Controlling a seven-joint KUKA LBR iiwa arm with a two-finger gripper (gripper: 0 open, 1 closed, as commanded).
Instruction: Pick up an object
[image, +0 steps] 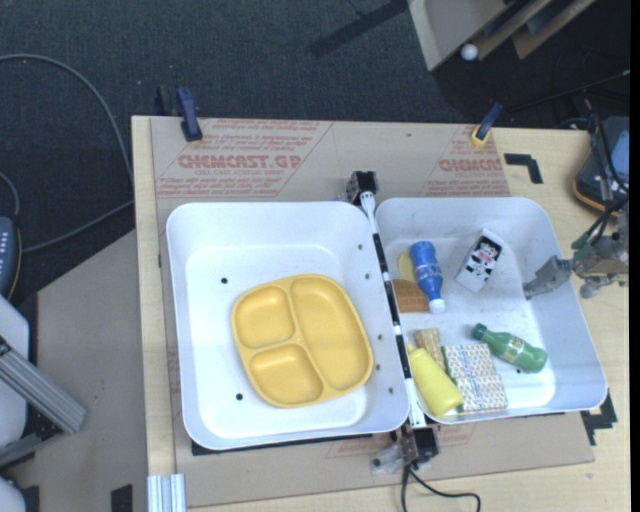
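The tool (553, 276) sits at the right rim of the right bin (570, 330), low over the edge, and its grey fingers are too small and blurred to tell whether they stand apart or together; nothing can be seen between them.

The risks from here look like these. The things in the right bin are crowded along its left side: a blue bottle (427, 273) lies beside a brown block (410, 295), and lower down a yellow bottle (436, 381) touches a patterned packet (475, 377). A descent into that cluster could catch two things at once or push one against the bin wall. The round bottles would likely roll away from a closing grip. The flat packet gives little to pinch.

The easier candidates lie nearer the tool. A small white carton (481, 262) with dark marks rests in the upper middle of the bin, to the left of the tool and apart from it. A green bottle (512, 349) lies below and left of the tool, also apart from its neighbours.

The left bin (200, 330) holds a yellow divided tray (302, 340), well apart from the tool, on the tabletop (300, 160)
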